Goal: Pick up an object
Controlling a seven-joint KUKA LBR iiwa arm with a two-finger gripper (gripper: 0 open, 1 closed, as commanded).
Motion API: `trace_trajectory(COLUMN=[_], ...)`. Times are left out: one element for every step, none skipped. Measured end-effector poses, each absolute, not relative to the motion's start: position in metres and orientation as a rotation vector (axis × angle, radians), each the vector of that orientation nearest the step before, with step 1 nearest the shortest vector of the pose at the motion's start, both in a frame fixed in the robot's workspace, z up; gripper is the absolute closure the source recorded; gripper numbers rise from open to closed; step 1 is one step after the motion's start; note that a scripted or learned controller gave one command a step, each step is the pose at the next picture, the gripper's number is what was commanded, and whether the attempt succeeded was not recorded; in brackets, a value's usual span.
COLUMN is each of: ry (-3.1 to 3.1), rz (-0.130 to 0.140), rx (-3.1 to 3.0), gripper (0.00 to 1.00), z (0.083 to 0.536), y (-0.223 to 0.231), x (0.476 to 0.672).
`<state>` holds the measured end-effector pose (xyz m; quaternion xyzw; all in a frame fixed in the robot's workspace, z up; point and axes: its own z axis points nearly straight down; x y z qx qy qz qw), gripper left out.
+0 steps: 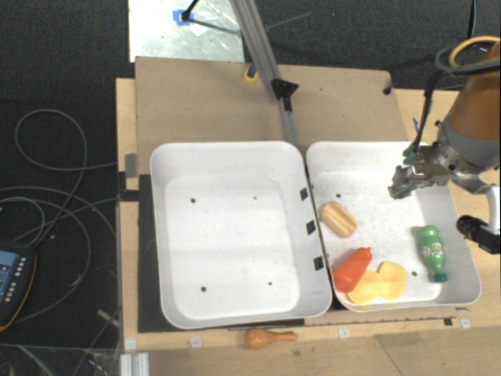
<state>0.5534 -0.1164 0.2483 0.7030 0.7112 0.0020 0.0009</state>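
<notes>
Four objects noted in right bin (462, 210), all placed relative to gripper (401, 185). Gripper seen over bin's upper right area; nothing visible between its ends, opening cannot be told. Tan bread roll (339, 219) lower left of gripper, near. Green bottle (430, 251) lower right, apart. Red pepper (352, 267) and yellow fruit (382, 282) well below, touching each other. Left bin (168, 163) far left of gripper.
</notes>
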Motion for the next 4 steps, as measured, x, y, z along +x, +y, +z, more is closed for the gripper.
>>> trace_trajectory(ry=[2.231,2.232,2.233,2.233], rz=[0.005,0.005,0.005,0.009], rx=[2.208,2.209,2.209,2.208], gripper=[1.00,1.00,1.00,1.00], z=[0.239,0.227,0.219,0.235], y=[-0.074,-0.022,0.031,0.085], x=[0.582,0.602,0.621,0.637])
